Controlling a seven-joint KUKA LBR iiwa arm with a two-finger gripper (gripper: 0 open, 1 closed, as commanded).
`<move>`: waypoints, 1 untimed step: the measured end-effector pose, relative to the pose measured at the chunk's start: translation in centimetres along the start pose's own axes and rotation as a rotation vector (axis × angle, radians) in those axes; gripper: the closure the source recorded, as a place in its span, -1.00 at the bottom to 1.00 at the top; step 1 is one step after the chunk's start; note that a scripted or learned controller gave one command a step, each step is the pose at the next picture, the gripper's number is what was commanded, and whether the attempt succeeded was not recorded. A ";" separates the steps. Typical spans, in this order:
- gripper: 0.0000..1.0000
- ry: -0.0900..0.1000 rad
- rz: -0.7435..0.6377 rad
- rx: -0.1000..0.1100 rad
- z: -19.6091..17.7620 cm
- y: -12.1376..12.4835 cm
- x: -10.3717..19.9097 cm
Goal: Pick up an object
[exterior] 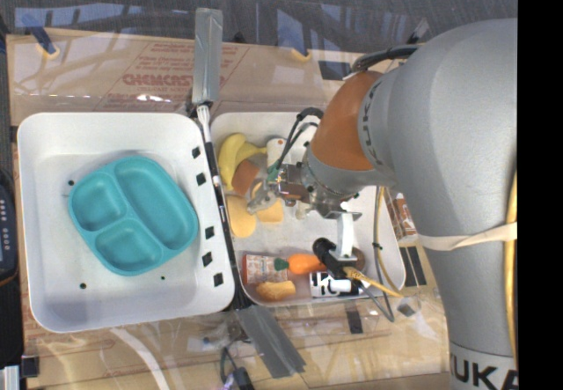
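Here, in the camera view, the arm reaches in from the right and its grey bulk with the orange band covers much of the right bin. The hand hangs low over the upper middle of that bin, just right of the black divider between the two bins. Directly at the hand lies a brownish object, set against the yellow banana, which curves away from the hand toward the bin's upper left corner, its long axis running roughly up and down along the divider. A pale yellow piece sits just below the hand, touching or nearly touching it.

The brownish object is, in my judgement, the nearest thing to pick: it lies just up and left of the hand, hardly apart from it. The hand meets the brownish object, but the metal parts and the object blur together, so I cannot tell how far the hand is parted or whether it grips anything.

Further from the hand, toward the bin's lower edge, lie an orange carrot, a small packet with a red label, a bread-coloured piece and a black and white item; these are well apart from the hand and partly under the wrist cabling.

The left bin holds a teal divided plate, well apart from the hand across the divider. Both bins rest on the desk.
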State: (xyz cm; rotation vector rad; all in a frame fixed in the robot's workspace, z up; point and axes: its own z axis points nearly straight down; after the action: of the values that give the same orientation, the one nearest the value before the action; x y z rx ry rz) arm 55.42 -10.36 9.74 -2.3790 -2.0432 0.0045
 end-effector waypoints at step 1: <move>-1.00 -0.003 -0.346 -0.009 -8.7 5.3 -1.0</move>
State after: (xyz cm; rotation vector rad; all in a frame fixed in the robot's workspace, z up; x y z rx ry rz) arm 60.60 -12.18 18.39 -1.9978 -2.4283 -0.0021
